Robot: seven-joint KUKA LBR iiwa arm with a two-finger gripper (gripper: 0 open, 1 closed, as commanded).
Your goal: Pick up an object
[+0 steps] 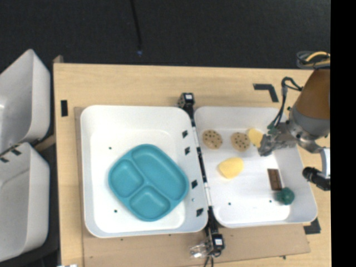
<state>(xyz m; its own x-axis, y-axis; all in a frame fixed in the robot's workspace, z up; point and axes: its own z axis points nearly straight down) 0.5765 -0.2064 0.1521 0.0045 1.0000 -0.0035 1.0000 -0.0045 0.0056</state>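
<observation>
The right bin [250,213] holds two brown cookies [212,139] [240,141], a small yellow piece [255,136], a pale yellow potato-shaped piece [231,167], a brown bar [275,178] and a small dark green piece [285,196]. My gripper [268,144] is low at the bin's upper right, just right of the small yellow piece and the second cookie. Nothing can be seen held in it.
The left bin [94,149] holds a teal divided plate [147,181]. A hinge strip with black clips [196,149] runs between the bins. The arm's orange band [315,96] and grey body cover the right bin's far right corner. White seats [19,121] stand at the left.
</observation>
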